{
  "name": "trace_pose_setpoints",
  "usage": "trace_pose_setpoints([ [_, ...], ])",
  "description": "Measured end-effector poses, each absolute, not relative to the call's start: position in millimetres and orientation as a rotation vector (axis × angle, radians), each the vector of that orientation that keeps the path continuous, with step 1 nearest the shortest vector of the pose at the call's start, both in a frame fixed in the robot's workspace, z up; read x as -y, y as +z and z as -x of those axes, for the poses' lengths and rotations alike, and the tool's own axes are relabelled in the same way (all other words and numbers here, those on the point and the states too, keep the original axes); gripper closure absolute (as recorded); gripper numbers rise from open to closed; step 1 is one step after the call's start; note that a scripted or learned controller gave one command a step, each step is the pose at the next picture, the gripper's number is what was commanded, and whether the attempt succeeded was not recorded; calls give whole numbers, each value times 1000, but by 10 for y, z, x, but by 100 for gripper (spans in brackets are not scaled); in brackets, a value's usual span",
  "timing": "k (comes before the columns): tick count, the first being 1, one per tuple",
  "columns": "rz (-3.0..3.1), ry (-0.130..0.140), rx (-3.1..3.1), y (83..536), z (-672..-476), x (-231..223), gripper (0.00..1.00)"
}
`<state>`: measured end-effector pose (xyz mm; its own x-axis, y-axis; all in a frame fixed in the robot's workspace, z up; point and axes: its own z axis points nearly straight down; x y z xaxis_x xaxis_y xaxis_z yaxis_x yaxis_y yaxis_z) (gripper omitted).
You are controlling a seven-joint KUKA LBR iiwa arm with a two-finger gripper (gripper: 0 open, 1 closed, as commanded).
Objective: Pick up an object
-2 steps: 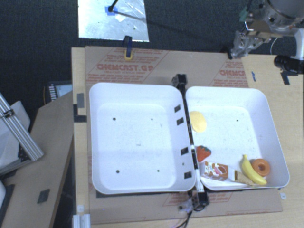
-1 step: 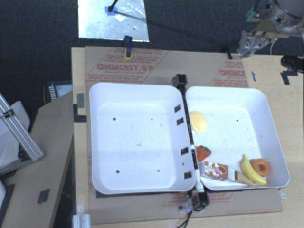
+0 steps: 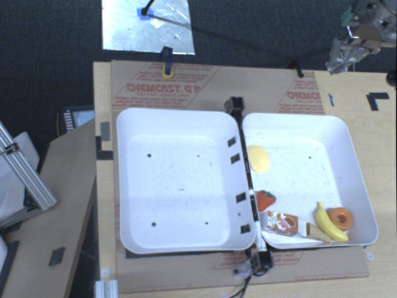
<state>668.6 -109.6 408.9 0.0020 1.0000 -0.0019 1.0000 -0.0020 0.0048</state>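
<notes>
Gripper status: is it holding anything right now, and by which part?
Nothing is visibly held. The gripper sits up beyond the right bin, with no object between its fingers.

The robot's visible end sits beyond the far right corner of the right bin, and it is a pale, silvery-grey metal gripper of blocky, angular parts with a few darker recesses between them. Above that bin's far corner the wrist section looks light grey with a tan or brownish patch, and thin dark cables run along it. Finer detail is too blurred to tell.
</notes>
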Motion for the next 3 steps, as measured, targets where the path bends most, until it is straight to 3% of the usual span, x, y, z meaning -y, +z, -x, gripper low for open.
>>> trace_pose_setpoints([
  [1, -2222, 2, -2212, 4197, -6680, 1865, 100],
  [3, -2212, 3, -2223, 4558, -6689, 2059, 100],
])
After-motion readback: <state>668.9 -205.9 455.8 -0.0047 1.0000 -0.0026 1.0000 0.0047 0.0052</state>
